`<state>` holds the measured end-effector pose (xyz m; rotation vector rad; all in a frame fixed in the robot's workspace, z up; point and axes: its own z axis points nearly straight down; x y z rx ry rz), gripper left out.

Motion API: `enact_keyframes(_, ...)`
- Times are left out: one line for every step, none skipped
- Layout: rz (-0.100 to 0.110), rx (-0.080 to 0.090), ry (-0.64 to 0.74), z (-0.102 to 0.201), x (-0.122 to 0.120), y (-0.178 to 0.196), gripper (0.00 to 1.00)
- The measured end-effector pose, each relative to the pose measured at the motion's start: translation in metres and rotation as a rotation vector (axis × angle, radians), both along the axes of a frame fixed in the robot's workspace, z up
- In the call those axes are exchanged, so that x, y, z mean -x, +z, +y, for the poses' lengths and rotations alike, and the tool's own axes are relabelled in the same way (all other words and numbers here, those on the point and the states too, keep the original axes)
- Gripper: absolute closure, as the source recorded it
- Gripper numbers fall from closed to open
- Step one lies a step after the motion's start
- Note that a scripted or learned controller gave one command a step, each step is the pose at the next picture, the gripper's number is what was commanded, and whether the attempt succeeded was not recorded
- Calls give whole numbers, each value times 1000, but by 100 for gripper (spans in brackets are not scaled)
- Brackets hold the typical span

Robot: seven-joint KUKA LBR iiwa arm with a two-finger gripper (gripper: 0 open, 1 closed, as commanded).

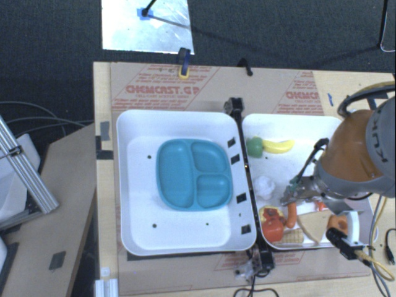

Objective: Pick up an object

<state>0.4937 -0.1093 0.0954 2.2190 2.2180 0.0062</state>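
Two shallow white bins sit side by side on the table [154, 82], which is covered with brown printed board.

The left bin [133, 184] holds a blue divided plate [193, 173] with three compartments, lying flat near the bin's middle.

The right bin [291, 124] holds small toy foods. A green round piece [254, 146], perhaps a lime, lies near the far left corner, touching or just beside a yellow banana [278, 145]. A small white crumpled item [265, 185] lies near the bin's left wall, about mid-depth. At the near left corner sits a red tomato-like piece [273, 228], with an orange carrot-like piece [291, 215] just beside it and a pale tan slice [314, 226], possibly bread, to its right.

The arm [356, 150] reaches in from the right, grey with its orange band over the right bin. The hand [296, 192] hangs low over the near half of the right bin, just above the carrot-like piece and between the white item and the tan slice. Its dark fingers are too blurred and tangled with cabling to read; cannot tell whether they are spread or pressed together, and nothing can be made out between them.

A dark divider with clips [241, 166] runs between the bins.
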Motion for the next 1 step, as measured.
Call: enact_keyframes(-9, -1, 12, 58, -55, 95, 100)
